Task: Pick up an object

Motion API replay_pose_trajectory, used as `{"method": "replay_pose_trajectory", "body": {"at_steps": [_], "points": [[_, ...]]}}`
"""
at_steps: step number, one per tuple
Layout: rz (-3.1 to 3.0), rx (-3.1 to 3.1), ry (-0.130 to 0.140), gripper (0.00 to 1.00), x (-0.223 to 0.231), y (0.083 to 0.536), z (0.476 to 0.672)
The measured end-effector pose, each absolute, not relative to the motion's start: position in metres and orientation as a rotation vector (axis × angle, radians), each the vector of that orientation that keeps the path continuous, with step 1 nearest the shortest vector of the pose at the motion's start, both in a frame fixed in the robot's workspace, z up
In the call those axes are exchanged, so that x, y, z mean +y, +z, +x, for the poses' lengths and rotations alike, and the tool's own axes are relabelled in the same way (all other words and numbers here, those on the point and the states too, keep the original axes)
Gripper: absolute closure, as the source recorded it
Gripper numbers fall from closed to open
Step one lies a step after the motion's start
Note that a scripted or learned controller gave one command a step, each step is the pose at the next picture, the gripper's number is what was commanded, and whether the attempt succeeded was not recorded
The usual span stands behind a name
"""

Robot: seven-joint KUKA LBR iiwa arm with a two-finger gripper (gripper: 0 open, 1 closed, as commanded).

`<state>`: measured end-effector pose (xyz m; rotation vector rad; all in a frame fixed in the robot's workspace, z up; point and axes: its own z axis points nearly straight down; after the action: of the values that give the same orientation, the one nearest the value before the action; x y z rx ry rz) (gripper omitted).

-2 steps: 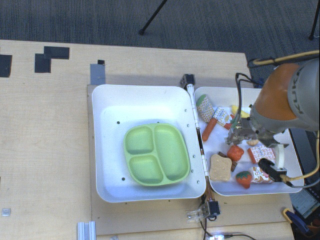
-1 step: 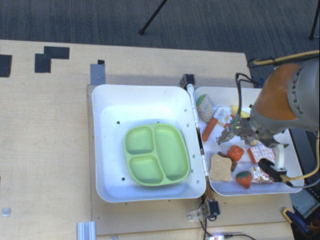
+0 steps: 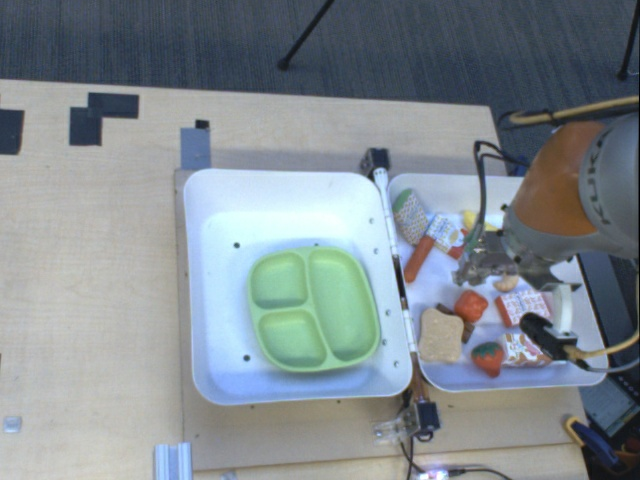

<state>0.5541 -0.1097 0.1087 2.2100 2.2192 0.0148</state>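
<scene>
The right bin (image 3: 432, 378) holds several toy food items. Among them are an orange carrot (image 3: 418, 258), a green and white piece (image 3: 408, 214), a red tomato-like piece (image 3: 471, 306), a tan bread slice (image 3: 440, 335), a strawberry (image 3: 488, 359) and a red and white packet (image 3: 521, 309). My gripper (image 3: 480, 266) hangs low over the middle of this bin, just above and behind the red piece. The wrist hides what lies directly beneath it.
The left bin (image 3: 215, 268) holds a green divided plate (image 3: 313, 309). A printed packet (image 3: 522, 350) lies at the right bin's front right, and a small packet (image 3: 446, 230) and a yellow piece (image 3: 468, 218) lie near its back. The grey and orange arm (image 3: 575, 183) covers the bin's right side.
</scene>
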Motion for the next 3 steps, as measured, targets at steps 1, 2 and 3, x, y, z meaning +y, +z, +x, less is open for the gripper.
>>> {"method": "replay_pose_trajectory", "body": {"at_steps": [1,2,3], "points": [[2.217,2.22,0.003,1.0,-0.18,0.138,0.593],[2.212,2.227,0.002,1.0,-0.2,0.111,0.657],[2.21,2.227,0.003,1.0,-0.205,0.085,0.67]]}}
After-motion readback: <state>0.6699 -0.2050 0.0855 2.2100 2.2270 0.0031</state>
